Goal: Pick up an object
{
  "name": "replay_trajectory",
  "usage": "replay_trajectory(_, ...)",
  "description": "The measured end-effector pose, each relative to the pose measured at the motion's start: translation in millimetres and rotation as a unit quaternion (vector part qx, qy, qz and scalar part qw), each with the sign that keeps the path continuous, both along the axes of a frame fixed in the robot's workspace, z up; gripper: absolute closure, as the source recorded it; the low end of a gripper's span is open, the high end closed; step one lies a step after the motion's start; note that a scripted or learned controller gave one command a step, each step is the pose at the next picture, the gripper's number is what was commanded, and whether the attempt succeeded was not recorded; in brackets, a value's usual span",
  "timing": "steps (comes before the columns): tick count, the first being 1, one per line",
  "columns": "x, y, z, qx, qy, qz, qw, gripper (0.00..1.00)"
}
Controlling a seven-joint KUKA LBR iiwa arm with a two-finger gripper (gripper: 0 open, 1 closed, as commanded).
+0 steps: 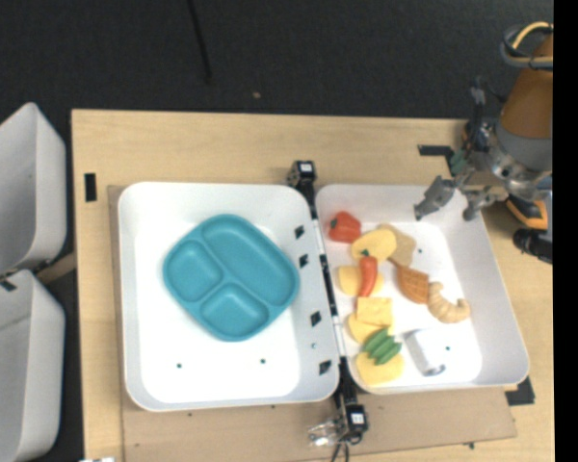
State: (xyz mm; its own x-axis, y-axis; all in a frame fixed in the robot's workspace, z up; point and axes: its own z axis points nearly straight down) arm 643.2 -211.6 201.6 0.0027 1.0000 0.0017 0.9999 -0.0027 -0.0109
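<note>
The right bin [482,287] holds several toy foods: a red pepper [344,226], a yellow pepper [373,243], a red chilli [368,275], a bread slice [412,282], a croissant [449,306], a yellow cheese block [372,312], a green pod [383,346] and a grey cylinder [421,351]. My gripper [453,198] hangs over the bin's far right corner, above and to the right of the food. Its two fingers [432,200] are spread apart with nothing between them.
The left bin [144,354] bears a blue divided plate [230,275]. The arm's orange band [528,104] stands at the right edge. White padded shapes [14,191] lie left of the bench. Black clips [318,258] line the seam between the bins.
</note>
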Motion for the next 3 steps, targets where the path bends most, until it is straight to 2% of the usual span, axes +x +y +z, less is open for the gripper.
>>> replay_trajectory(1, 3, 1, 8, -0.0014, -0.006, 0.002, 1.0000, 0.00)
replay_trajectory(2, -2, 4, -37, -0.0012, -0.004, 0.002, 1.0000, 0.00)
replay_trajectory(3, 3, 9, -98, -0.0012, -0.004, 0.003, 1.0000, 0.00)
